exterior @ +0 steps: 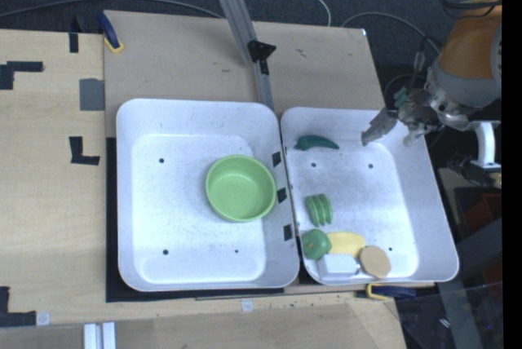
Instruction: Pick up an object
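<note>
On the bench I had two shallow white plastic bins side by side, both speckled with fine dark flecks. Within the left bin (pixel 147 176) sat a smooth, round light-green plastic bowl (pixel 240 188), upright, right of the bin's centre and close to the shared wall. Across the right bin (pixel 416 201) the small objects lay scattered: a dark green, curved, pepper-like piece (pixel 316 143) at the far left corner; a ridged green lump (pixel 319 209) near the middle of the left side; and at the near edge a cluster of a glossy green ball (pixel 316 243), a soft-looking yellow oblong piece (pixel 346 241), a flat white rectangular block (pixel 340 264) and a round tan disc (pixel 375 261), all touching or just beside one another.

From the right I saw the grey arm with its orange band (pixel 473 46) bent over the far right corner of the right bin, wrist angled down and leftward. Its two-finger gripper (pixel 393 130) hung there with the dark fingers spread apart and nothing between them, well apart from every object in the bin.
</note>
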Available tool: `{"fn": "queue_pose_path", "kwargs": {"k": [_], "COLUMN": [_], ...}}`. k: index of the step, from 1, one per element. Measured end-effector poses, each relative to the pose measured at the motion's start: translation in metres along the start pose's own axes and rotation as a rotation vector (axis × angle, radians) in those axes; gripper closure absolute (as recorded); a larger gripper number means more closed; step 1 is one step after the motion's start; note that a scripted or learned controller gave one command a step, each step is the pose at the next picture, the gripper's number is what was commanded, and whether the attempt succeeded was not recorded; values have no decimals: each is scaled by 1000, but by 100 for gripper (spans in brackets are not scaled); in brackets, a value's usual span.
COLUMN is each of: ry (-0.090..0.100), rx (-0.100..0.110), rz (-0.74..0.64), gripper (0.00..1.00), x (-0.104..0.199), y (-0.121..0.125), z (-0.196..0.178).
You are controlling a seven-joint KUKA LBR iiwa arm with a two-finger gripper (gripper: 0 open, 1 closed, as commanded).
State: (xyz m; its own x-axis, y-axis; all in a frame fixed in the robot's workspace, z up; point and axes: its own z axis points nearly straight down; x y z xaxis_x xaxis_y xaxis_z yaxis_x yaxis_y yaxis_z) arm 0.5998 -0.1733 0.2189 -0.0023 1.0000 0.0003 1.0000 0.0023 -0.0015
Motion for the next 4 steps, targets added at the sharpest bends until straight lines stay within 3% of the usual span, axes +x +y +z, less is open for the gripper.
{"fn": "queue_pose_path", "kwargs": {"k": [1,3,4], "ry": [0,0,-1], "rx": [0,5,2], "rz": [0,0,0], "gripper": [0,0,0], "x": [0,8,8], "y": [0,2,2], "z": [0,111,132]}}
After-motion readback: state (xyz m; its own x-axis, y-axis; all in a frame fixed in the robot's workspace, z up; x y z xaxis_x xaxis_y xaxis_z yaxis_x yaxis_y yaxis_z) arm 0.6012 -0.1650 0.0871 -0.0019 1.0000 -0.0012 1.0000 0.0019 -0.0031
